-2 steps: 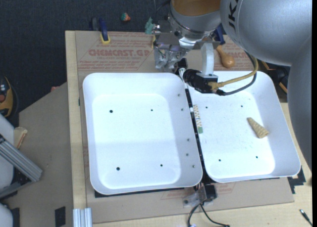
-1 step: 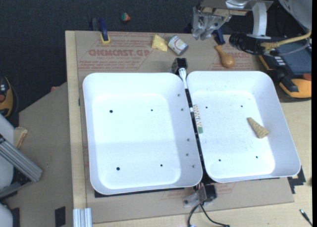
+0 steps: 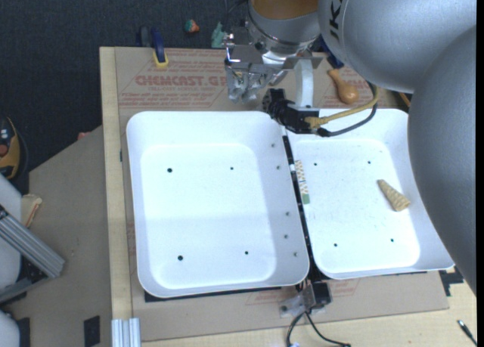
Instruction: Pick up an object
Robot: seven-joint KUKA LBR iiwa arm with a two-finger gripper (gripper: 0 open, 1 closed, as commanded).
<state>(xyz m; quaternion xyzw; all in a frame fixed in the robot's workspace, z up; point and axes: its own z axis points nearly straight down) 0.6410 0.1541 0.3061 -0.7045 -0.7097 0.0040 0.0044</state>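
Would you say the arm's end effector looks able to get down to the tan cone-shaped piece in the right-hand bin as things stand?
Probably yes. The tan cone-shaped piece lies alone on the open floor of the right bin, nothing on or against it. The end effector hangs beyond the bins' far rim, so it must travel across first.

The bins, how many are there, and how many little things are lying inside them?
White bins: 2, the left bin and the right bin
Tan cone-shaped piece in the right bin: 1
Small striped strip at the right bin's left edge: 1
Total: 4
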